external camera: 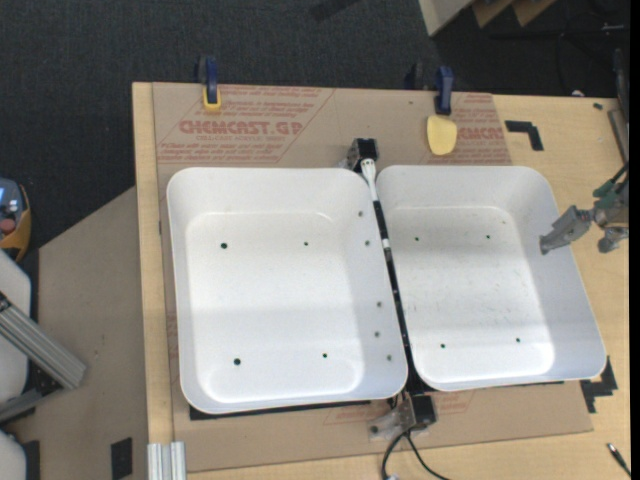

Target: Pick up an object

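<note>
My gripper [588, 236] hangs at the far right, over the right rim of the right bin [560, 298]. Its two grey fingers [562, 230] stand apart, so it is open, and nothing shows between them. The left bin [185, 268] lies beside the right one, and both show their white floors with small dark dots. I see no loose object on either floor.
Both bins rest on a brown board [260, 118]. Blue clamps [209, 71] with yellow pads [441, 134] hold the board's far edge. A black bracket with a cable [363, 154] runs down the seam between the bins. Dark carpet surrounds the bench.
</note>
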